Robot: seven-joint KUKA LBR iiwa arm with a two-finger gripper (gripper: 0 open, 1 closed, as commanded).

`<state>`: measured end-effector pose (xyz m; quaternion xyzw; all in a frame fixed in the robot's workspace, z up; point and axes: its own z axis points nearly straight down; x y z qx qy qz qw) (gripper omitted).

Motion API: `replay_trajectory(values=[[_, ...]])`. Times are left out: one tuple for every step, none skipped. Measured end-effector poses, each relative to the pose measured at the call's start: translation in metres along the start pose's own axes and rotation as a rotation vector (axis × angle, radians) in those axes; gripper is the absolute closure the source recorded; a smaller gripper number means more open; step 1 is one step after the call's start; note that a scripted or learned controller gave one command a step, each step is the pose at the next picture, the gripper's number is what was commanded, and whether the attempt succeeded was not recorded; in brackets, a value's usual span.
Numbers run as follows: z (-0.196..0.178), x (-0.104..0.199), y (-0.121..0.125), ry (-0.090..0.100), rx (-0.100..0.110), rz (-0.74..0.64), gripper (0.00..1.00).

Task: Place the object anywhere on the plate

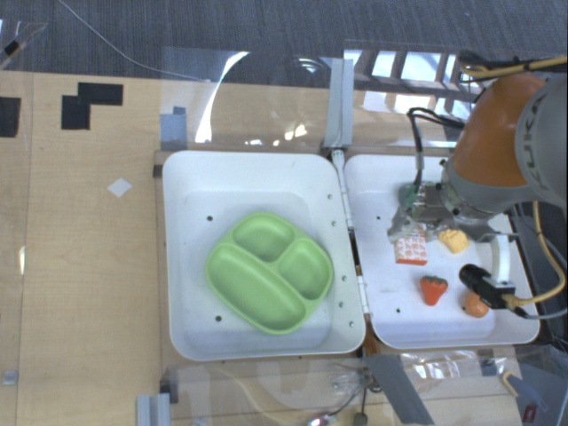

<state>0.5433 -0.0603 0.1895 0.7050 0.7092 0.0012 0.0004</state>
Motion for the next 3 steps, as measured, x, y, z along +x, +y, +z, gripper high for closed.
replay_trajectory(values=[[-0.066,0.096,-0.008,0.0,0.0,-0.002,1.0],[-0.058,0.154,-0.04,-0.001,0.004,-0.002,1.0],[-0.058,0.154,-0.04,-0.001,0.003,-0.002,0.0]])
